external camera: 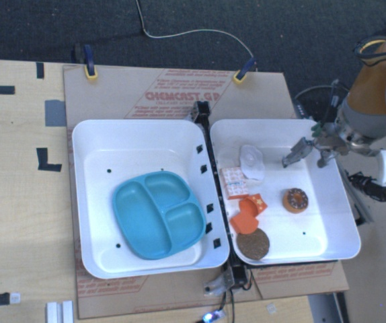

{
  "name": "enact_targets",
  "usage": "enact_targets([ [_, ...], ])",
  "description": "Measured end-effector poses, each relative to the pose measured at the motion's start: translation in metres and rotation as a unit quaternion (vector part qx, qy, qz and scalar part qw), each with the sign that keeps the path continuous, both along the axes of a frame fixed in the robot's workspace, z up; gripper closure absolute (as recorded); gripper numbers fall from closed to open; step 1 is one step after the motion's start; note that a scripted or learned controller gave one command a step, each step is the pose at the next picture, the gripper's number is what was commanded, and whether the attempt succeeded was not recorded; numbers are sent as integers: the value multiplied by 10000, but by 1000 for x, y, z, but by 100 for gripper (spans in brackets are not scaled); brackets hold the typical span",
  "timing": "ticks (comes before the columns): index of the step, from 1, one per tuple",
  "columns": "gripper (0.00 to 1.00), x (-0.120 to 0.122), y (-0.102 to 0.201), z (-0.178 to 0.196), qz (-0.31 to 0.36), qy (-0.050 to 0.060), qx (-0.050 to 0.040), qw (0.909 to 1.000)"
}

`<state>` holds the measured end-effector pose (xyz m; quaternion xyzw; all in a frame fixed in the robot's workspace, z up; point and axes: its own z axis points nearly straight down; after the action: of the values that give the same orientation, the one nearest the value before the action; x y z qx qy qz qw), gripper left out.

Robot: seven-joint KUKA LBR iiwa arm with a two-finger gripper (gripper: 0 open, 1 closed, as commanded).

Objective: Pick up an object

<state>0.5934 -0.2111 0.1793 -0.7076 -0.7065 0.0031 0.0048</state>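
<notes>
Donut (296, 200), small and round, brown with bright sprinkles, lies on the floor of the right bin (327, 247). White floor shows all around it, and the bin's right wall is a little way off, so it has open room on each side. Other things sit farther left in the same bin: an orange piece (247, 215), a brown cookie (253, 244), a red and white packet (234, 182) and a clear plastic lump (251, 161). The left bin (89, 147) holds a blue tray (158, 212). The gripper (309, 153) hangs over the top right part of the right bin, its two fingers spread apart with nothing between them. The donut lies just below the jaws, toward the near edge, not touching them.
</notes>
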Motion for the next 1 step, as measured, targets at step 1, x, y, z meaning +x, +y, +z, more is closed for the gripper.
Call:
enact_targets([
  [1, 0, 3, 0, 5, 15, -46, -11, 10000],
])
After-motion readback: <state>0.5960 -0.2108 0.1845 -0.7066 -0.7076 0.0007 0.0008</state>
